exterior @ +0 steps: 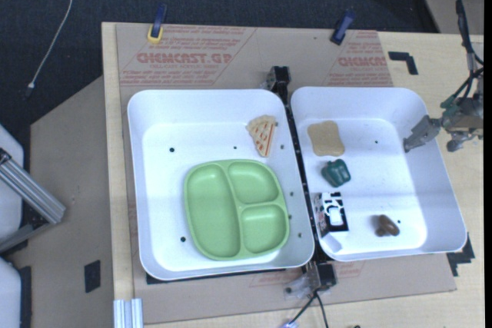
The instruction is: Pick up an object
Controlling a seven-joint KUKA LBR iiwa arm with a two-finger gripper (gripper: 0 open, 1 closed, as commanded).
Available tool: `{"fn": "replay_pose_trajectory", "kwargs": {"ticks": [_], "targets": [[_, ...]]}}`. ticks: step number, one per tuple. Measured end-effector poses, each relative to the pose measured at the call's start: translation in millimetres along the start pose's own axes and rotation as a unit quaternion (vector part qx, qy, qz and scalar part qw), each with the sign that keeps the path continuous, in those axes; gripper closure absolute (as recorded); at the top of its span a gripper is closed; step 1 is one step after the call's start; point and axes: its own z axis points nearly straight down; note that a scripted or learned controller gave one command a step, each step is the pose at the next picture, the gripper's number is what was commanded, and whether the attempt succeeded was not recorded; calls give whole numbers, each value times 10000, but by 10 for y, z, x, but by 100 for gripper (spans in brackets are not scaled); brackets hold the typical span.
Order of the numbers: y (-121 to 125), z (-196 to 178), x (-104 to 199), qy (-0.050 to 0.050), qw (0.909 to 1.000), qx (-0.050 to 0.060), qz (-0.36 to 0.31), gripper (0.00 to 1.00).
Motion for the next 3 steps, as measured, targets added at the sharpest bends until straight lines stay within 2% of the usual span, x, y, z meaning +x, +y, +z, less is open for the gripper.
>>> {"fn": "replay_pose_trajectory", "kwargs": {"ticks": [1, 3], "targets": [[25, -68, 6, -16, 10000, -64, -18, 0], [-77, 916, 17, -11, 10000, -57, -16, 0]]}}
